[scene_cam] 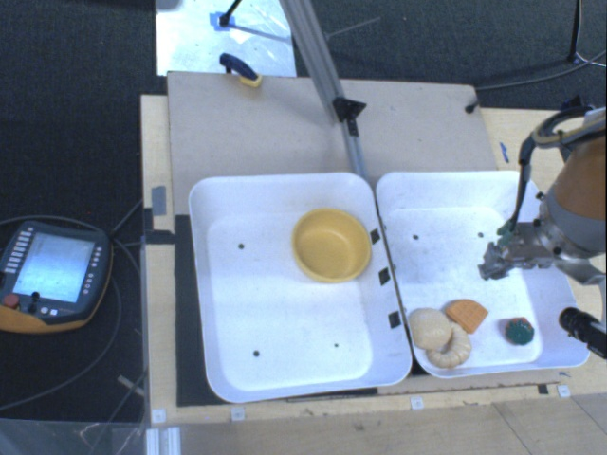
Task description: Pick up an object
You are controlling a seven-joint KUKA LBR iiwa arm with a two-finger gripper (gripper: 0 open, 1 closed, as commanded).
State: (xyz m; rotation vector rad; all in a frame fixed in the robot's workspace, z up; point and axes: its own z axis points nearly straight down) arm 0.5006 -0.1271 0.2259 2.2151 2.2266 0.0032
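Hovering over the right bin (417, 192), the hand (495, 263) sits above bare floor; whether it is open or closed, cannot tell. Near that bin's front edge: orange piece (468, 313), two pale bread-like items (441, 335) touching, small green object (519, 330) apart. Yellow bowl (331, 245) upright in left bin (228, 301).

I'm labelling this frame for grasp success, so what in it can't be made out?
- Gripper: small and blurred, so open or shut is unclear, and so is whether it holds anything.
- Arm: cut off by the right edge.
- Green object: too small to identify.
- Pale pieces beside the orange piece: outlines merge.
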